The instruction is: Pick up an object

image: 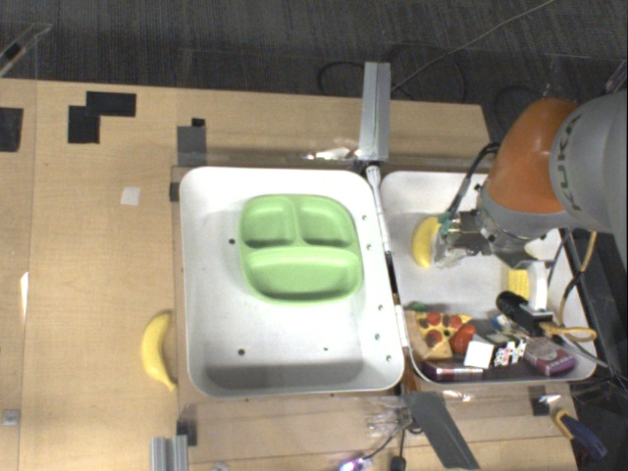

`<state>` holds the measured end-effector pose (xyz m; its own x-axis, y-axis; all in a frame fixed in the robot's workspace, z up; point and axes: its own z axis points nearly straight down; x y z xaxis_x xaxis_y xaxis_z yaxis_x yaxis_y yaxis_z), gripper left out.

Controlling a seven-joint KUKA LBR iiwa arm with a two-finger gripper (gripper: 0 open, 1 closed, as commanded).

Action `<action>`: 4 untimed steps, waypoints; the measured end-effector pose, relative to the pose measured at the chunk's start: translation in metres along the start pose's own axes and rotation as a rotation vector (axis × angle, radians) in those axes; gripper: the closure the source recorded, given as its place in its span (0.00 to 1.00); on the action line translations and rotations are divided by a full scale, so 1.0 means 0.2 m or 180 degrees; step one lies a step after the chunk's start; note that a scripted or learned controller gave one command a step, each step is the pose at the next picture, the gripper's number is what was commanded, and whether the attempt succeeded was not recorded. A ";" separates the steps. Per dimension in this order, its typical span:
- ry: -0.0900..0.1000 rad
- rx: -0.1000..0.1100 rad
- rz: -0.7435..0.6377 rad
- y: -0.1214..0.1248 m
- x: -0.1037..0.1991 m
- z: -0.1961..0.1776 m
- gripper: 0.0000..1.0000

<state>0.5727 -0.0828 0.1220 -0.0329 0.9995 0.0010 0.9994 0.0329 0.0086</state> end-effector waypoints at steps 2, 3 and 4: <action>-0.0001 -0.0013 -0.0119 0.23 -0.08 0.17 0.00; 0.0009 -0.0034 -0.0125 0.24 -0.06 0.10 1.00; -0.0003 0.0008 0.0233 0.24 0.14 -0.32 1.00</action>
